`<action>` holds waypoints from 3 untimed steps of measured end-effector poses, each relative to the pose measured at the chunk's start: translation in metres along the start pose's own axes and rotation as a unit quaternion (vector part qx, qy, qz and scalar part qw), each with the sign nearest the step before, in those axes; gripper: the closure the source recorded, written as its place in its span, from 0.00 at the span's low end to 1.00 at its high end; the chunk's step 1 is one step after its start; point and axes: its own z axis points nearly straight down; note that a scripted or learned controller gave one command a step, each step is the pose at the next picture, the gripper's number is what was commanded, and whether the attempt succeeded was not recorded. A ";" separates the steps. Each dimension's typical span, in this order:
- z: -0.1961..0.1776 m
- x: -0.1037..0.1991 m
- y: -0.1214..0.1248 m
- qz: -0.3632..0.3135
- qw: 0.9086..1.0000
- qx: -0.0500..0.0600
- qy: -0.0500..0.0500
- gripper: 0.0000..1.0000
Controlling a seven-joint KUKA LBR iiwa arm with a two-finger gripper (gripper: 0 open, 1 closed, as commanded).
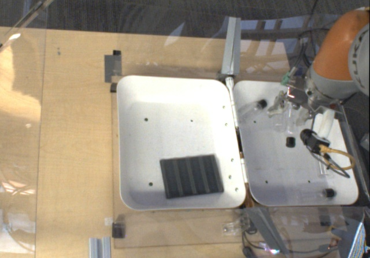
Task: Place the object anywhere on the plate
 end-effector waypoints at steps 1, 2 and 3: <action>0.005 0.088 0.029 0.088 0.996 0.002 -0.001 1.00; 0.005 0.159 0.031 0.145 0.989 0.001 -0.001 1.00; -0.021 0.217 0.012 0.455 0.890 0.001 0.001 1.00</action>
